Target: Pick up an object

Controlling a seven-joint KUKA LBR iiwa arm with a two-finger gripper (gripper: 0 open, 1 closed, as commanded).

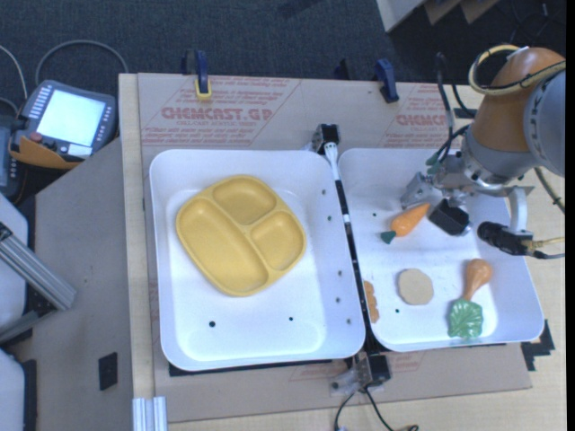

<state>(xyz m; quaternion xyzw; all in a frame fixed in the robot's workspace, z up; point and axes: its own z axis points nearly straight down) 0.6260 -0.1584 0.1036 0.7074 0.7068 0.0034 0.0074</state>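
Camera view puts the gripper (429,196) over the far half of the right bin (377,180), roughly midway between its left and right edges, hanging from the grey arm (548,133) that comes in over the bin's right edge. I cannot tell how far open it is or whether it has hold of anything, because the wrist body covers its tip from this angle. The toy carrot (409,220) lies just beside it on the side toward the near edge. It is orange with a green end, slanted so the green end points at the bin's left edge. Whether the gripper touches it I cannot say.

Nearer the bin's near edge I see a round tan disc (415,286) about mid-width, and an orange drumstick-shaped piece (476,277) toward the right edge. A green leafy piece (465,320) sits just below the drumstick, close to the near right corner. A small orange piece (369,301) sits tight against the left wall. It is too small and too tucked in for me to name.

That makes five things in the right bin — one of each.

The left bin (269,326) carries one thing, a yellow plate (240,233) divided into three compartments. It sits around the bin's middle, a little toward the far edge.
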